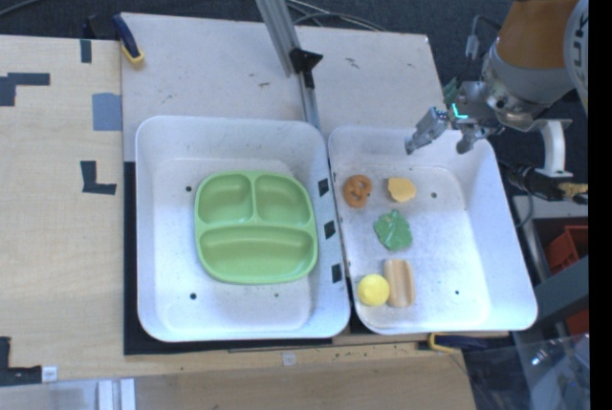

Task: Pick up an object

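Gripper [443, 136] poised over the far edge of the right bin [497, 207], fingers spread apart and holding nothing. Within that bin: an orange cookie [358, 190] and a yellow chip [402, 190] toward the far side, a green leafy piece [393, 230] at centre, a lemon [373, 290] touching a hot dog [399, 283] near the front edge. Left bin [153, 207] carries a green divided plate [255, 226].

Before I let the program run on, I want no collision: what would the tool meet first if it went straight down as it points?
Probably the right bin, near its far rim, though depth is unclear. The tool hangs well clear of the food pieces.
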Robot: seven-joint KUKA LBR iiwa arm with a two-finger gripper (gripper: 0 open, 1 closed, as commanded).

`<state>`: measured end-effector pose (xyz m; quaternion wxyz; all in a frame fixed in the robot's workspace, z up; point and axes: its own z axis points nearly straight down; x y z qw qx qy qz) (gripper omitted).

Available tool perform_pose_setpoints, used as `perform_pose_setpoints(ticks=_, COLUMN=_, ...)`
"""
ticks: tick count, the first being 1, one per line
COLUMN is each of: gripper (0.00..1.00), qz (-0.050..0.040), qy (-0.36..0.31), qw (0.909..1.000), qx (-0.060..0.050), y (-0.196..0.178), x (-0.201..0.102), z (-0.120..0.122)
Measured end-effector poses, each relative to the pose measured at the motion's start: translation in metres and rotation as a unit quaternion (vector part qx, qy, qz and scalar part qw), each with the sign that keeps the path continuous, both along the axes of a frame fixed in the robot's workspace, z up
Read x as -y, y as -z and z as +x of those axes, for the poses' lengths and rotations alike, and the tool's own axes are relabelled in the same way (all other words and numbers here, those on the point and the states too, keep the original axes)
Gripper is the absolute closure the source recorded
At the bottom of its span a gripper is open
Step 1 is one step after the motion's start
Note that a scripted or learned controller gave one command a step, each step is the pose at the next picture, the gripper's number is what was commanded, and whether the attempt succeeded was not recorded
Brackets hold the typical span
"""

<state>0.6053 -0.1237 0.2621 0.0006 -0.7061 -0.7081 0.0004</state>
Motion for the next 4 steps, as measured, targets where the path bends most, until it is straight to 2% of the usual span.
perform_pose_setpoints(ticks=2, gripper=0.00, qz=0.0001, qy=0.001, qw=1.0000, qx=-0.004, y=0.119, x=0.009, z=-0.010)
perform_pose_setpoints(ticks=3, gripper=0.00, qz=-0.0005, qy=0.000, qw=1.0000, qx=-0.002, y=0.173, x=0.008, z=-0.011)
perform_pose_setpoints(ticks=4, gripper=1.00, qz=-0.0001, qy=0.000, qw=1.0000, qx=-0.001, y=0.161, x=0.007, z=-0.010)
